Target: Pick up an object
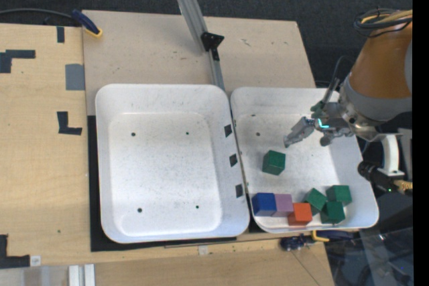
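A dark green cube (273, 162) lies alone in the middle of the right bin (268, 104). Along that bin's front edge sit a blue cube (264, 203), a purple cube (284, 203), an orange cube (301, 213) and three more green cubes (332, 203). My gripper (308, 140) hangs over the right bin, above and to the right of the lone green cube. It is open, with its fingers (295, 136) spread apart and nothing between them. It touches no cube.
The left bin (107, 104) lies beside the right one, separated by a shared rim. A slanted metal bar (191, 3) rises behind the bins. The arm's orange band (379, 70) stands at the right edge.
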### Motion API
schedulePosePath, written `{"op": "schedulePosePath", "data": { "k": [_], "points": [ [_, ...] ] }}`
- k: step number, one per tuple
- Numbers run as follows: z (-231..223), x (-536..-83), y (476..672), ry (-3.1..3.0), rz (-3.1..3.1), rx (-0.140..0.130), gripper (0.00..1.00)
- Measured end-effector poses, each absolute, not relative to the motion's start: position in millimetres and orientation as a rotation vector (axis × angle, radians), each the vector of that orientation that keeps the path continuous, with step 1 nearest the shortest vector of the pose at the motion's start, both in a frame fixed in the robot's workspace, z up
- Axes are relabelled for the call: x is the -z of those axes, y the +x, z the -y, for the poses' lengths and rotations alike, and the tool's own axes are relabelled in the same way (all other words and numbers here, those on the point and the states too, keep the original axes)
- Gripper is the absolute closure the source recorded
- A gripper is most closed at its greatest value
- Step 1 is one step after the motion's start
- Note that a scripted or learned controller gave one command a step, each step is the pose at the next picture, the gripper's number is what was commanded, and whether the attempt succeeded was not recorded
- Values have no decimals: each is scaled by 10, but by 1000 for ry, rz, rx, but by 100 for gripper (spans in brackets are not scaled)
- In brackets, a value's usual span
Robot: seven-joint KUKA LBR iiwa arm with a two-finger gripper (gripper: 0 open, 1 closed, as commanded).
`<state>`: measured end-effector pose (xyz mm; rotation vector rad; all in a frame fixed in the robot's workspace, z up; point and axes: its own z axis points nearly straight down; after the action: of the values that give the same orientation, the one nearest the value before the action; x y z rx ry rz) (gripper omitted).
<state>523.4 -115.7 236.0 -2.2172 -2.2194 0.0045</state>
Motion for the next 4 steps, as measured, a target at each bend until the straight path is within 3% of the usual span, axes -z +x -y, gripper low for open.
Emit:
{"op": "schedulePosePath", "data": {
  "k": [1,3,4],
  "points": [
    [1158,-2378,5241,-2218,2223,-1,0],
    [1080,-1253,5094,-2216,2216,-9,0],
    [1073,-915,5088,-2218,2221,-3,0]
  ]
}}
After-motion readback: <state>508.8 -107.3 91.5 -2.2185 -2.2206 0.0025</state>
